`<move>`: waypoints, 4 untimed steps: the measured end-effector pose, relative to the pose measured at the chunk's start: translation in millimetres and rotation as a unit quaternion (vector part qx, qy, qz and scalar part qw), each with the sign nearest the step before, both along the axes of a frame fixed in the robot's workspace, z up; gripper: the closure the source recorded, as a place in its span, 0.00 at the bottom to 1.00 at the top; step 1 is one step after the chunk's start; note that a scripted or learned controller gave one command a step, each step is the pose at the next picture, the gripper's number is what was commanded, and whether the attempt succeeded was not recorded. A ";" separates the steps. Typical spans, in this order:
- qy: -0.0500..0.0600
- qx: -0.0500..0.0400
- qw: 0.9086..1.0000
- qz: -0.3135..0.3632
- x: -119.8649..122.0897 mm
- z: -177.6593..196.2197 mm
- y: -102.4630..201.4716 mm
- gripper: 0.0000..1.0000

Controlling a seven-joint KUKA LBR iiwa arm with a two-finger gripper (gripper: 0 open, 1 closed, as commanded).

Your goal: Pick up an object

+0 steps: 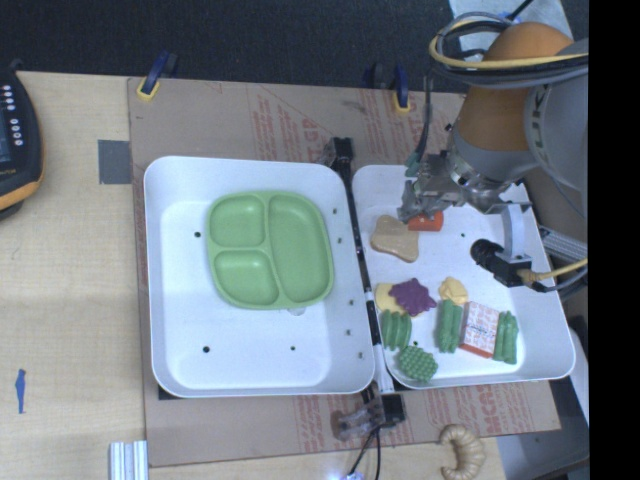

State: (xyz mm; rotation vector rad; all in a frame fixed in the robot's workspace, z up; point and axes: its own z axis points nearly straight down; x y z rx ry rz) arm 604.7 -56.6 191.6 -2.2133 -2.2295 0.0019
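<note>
Nearest the camera, on the wooden bench (70,298), a curled tan object (462,450) lay just past the front edge of the brown cardboard sheet (240,118). Behind it stood the two shallow white bins. At the front of the right bin (556,340) lay a cluster of small toy foods: a bumpy green round piece (417,364), a green ridged pod (396,328), a purple leafy piece (411,294), another green pod (449,324), a small yellow lump (453,289), a flat red-and-white packet (480,328) and a third green pod (507,336) touching the packet's right side. The left bin (180,358) held a pale green plastic plate with three compartments (270,249), lying flat near its middle. Farther back in the right bin lay a tan bone-shaped biscuit (394,239), and just behind it a small red-orange block (427,222). The gripper (420,206) hung low over that block at the end of the grey arm with its orange band (510,88), reaching in from the right. Whether its fingers were apart or closed, or touched the block, could not be told. At the far left edge sat a black and orange handheld controller (15,138).
</note>
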 end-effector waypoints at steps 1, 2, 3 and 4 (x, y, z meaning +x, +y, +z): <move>0.003 0.001 1.000 0.001 -41.4 20.4 37.1 1.00; -0.001 -0.002 1.000 -0.004 31.3 -83.7 -61.5 1.00; 0.003 0.000 1.000 -0.003 -10.7 -100.7 -94.0 1.00; -0.004 0.000 1.000 -0.002 -57.2 35.0 -80.7 1.00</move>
